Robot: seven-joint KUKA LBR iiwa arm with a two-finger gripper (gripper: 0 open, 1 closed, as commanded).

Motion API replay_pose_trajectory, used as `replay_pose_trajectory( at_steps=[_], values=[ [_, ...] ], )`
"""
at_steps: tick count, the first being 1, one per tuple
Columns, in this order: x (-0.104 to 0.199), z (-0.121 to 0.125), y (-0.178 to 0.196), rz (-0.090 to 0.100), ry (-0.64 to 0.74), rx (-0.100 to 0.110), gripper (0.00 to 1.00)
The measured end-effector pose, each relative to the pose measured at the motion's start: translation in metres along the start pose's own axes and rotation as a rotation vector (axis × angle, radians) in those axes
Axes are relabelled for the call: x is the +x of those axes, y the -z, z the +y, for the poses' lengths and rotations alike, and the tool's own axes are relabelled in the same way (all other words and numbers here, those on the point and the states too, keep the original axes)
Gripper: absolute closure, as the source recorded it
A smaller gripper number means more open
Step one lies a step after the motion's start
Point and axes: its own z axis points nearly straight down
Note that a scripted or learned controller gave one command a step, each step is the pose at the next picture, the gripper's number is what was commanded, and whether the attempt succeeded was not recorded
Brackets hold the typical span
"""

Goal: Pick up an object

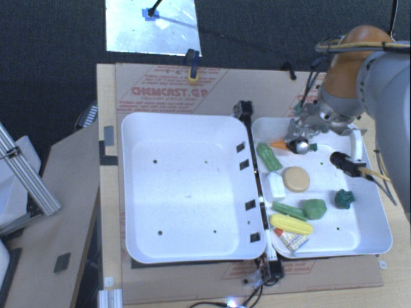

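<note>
Hand (298, 144) low over the far end of the right bin (379, 236); arm reaches in from the view's right. Its opening is hidden by wrist and shadow, so I cannot tell if it is wide or narrow. Nothing seen held.

Risks from here:
- The likely target, by my reading, is the orange piece (278, 145), just beside the hand on its side toward the left bin (186, 185).
- The long green vegetable (268, 156) lies touching or nearly touching the orange piece, on the side away from the hand. A grasp could catch both. It could also nudge the green one and roll the orange piece off line.
- The orange piece is thin and low. A hand closing too high takes air.
- Its tapered, slick shape may squirt out under squeeze.
- The right bin's far wall is near, beyond the hand. A pushed piece could wedge there.
- The tan disc (297, 179) sits nearer the camera than the hand, apart from it. Little risk unless the descent drifts that way.

Look of the orange piece: small, tapered, carrot-like, flat on the white floor. It has a smooth toy-plastic look. Its end by the hand is unclear.
</note>
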Motion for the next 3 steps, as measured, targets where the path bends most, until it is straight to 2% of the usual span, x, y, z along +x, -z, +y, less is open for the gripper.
replay_pose_trajectory(
  at_steps=[1, 2, 3],
  values=[
    [0.026, -0.078, -0.035, -0.002, -0.010, -0.007, 1.00],
    [0.089, -0.038, 0.061, 0.000, 0.001, -0.017, 1.00],
    [0.134, 0.004, 0.070, 0.000, -0.001, -0.010, 1.00]
  ],
)
